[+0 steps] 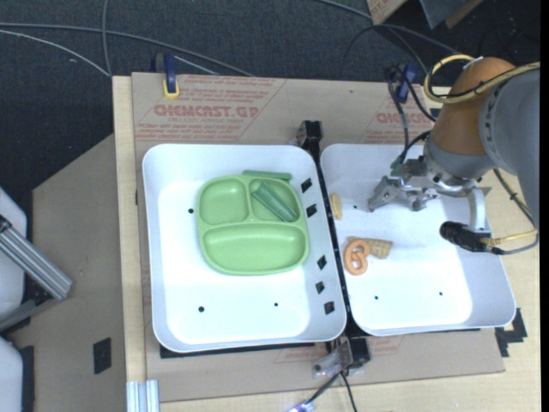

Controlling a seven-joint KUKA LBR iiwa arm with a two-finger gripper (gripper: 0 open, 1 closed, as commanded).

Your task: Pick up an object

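Dark carpet, cardboard-topped surface (257, 93). Right bin (429, 303): pretzel (356, 257) near centre — jaws (396, 194) poised above, apparently parted, holding nothing.

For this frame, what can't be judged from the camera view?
- Gripper: too small and seen from above; finger state unclear.
- Green divided plate: the green item in its upper right compartment blends in, identity unclear.
- Small tan piece near the right bin edge: too small to identify.

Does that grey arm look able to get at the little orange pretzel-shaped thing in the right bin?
Probably yes: the gripper hangs over the same right white bin, and the orange pretzel-shaped piece lies uncovered, a small tan piece beside it.
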